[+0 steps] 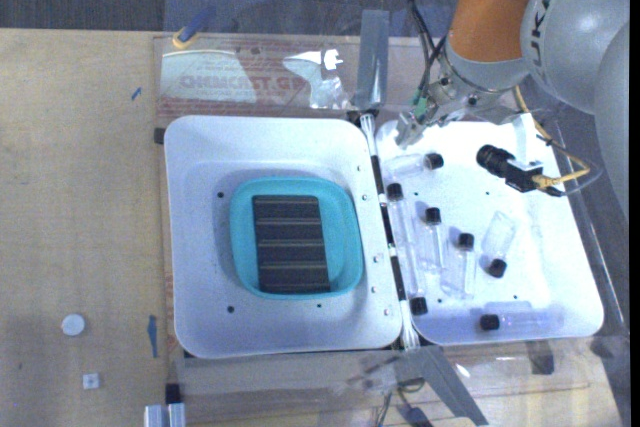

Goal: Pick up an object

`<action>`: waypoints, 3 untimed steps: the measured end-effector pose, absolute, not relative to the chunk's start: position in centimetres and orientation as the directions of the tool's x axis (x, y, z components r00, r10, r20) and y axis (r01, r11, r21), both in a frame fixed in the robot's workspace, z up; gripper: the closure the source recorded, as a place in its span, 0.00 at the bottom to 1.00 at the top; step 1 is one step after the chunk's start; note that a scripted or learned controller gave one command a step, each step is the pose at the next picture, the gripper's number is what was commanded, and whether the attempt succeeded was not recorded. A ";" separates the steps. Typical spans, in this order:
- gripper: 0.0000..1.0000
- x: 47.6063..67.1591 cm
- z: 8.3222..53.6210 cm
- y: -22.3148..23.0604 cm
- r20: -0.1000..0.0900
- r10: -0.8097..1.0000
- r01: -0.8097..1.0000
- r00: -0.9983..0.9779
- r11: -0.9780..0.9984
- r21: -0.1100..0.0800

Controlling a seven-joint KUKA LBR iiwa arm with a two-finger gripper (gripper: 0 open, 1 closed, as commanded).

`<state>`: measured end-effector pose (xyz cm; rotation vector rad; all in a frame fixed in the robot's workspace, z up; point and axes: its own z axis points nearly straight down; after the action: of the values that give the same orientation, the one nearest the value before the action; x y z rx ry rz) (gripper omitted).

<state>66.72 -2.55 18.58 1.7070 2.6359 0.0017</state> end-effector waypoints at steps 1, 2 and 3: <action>1.00 63.6 19.7 -6.0 0.000 0.963 0.963 -0.268 0.268 0.000; 1.00 66.1 13.1 -12.2 -0.003 0.882 0.882 -0.472 0.472 0.003; 1.00 66.8 16.0 -14.6 -0.005 0.866 0.866 -0.500 0.500 0.006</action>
<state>66.82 -14.60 15.98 1.5663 2.7147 0.0033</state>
